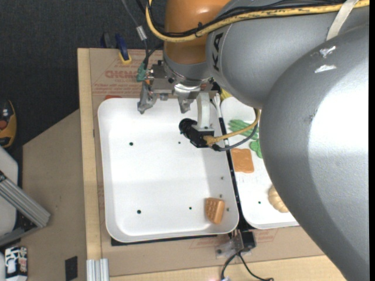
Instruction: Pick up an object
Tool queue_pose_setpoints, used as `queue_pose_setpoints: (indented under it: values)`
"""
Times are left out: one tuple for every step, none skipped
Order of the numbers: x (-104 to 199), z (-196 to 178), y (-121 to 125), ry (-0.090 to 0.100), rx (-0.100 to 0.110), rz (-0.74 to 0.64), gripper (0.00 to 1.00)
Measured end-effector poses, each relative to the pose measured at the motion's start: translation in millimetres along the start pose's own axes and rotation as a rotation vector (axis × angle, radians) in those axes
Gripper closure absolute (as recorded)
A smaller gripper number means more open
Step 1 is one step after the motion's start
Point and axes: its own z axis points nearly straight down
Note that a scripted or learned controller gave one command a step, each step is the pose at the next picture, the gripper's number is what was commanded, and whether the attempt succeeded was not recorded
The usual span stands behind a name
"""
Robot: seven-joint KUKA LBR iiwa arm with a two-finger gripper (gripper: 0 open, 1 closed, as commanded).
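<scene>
A: Gripper (164, 104), upper centre: fingers spread apart, nothing between them.
B: Orange bread-like piece (214, 209), lower right corner of left bin (117, 174); probably light, soft; best pinched across narrow sides.

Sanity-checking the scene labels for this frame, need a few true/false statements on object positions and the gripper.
1. A tan bread-like piece lies in the left bin, near its lower right corner. True.
2. The gripper hangs over the left bin's upper edge. True.
3. The gripper holds the tan piece between its fingers. False: the piece lies on the bin floor, far from the gripper.
4. The orange block sits in the left bin. False: it is in the right bin.
5. A green item lies in the right bin. True.
</scene>
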Motion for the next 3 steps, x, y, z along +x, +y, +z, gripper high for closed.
queue_pose_setpoints:
  values:
    - [33, 82, -45, -0.008, 0.021, 0.008, 0.0]
    - [30, 159, -128, -0.008, 0.015, 0.015, 0.0]
    - [31, 144, -123, -0.004, 0.007, 0.016, 1.0]
